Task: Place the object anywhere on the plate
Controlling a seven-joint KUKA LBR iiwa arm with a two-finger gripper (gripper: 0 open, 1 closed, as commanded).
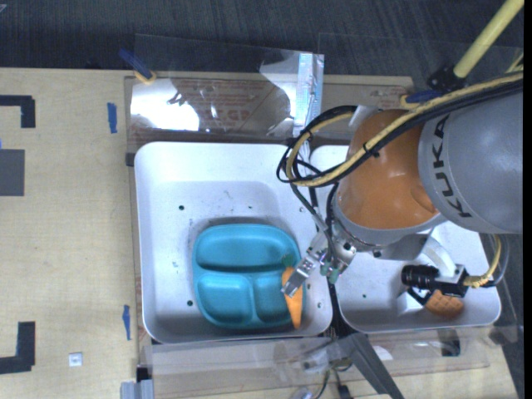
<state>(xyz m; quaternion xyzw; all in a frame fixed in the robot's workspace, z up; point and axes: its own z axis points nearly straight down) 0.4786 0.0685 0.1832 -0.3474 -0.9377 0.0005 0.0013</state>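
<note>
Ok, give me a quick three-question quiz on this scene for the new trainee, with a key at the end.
1. True or false: the blue divided plate lies in the left bin.
2. Which thing sits at the plate's right edge, by the gripper? A) an orange carrot-like object B) a green cup C) a red block
3. Fill in: a brown-orange object lies in the ___ bin.

Key: 1 true. 2 A, the orange carrot-like object by the plate's right rim. 3 right; it rests in the right bin.
</note>
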